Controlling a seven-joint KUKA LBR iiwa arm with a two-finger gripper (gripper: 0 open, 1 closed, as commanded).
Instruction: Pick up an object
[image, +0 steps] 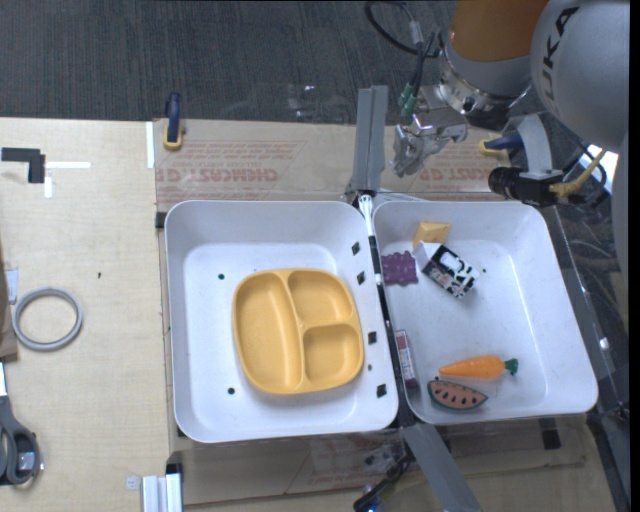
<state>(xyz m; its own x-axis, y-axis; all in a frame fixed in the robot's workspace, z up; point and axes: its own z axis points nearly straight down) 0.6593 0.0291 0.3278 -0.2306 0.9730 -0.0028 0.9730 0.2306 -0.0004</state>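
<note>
Above the far rim of the right bin (560, 300) I see the gripper (412, 155) hanging high, with nothing between its fingers; whether they stand apart or together I cannot tell from this slant. Nothing is picked yet.

Candidates all lie in the right bin: a yellow wedge (431, 233) near the far wall, a purple piece (399, 267) just beside the divider, a black-and-white block (450, 270) between them and the middle, and a carrot (474, 368) touching or nearly touching a melon slice (457, 394) at the near end. The left bin (190, 330) holds a yellow tray (297, 329).

My pick would be the block: it sits apart from the walls, so the fingers should have room on both sides. I would come straight down over it and turn the wrist so the jaws close across its short side. The purple piece looks too close to the divider for a clean approach.

Hard to read: the fingertips blur into cables, the arm is cut off at the top, and I cannot judge how flat the purple piece lies.
</note>
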